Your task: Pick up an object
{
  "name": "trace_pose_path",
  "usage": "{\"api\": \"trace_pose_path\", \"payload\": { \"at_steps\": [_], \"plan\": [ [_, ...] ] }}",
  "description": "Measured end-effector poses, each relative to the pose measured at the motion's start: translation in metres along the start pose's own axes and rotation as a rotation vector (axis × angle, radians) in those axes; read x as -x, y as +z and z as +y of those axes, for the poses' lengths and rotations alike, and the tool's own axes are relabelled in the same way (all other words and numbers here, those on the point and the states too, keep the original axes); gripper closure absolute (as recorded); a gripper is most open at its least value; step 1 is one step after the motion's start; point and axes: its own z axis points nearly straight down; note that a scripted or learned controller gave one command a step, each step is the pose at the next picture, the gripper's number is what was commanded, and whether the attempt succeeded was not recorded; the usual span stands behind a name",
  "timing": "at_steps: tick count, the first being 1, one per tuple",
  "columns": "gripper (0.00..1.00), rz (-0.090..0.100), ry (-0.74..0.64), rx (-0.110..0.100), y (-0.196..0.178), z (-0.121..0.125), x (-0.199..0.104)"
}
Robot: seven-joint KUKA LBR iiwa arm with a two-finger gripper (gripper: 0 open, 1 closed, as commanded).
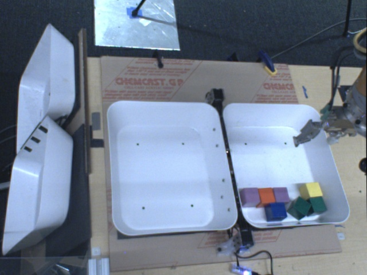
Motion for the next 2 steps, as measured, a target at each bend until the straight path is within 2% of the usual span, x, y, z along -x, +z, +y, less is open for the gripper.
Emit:
{"api": "trace_pose_path", "payload": {
  "at_steps": [1, 2],
  "plan": [
    [0.0, -0.001, -0.001, 0.004, -0.002, 0.001, 0.0],
    [0.0, 0.0, 0.0, 0.0, 0.059, -0.003, -0.004]
  ]
}}
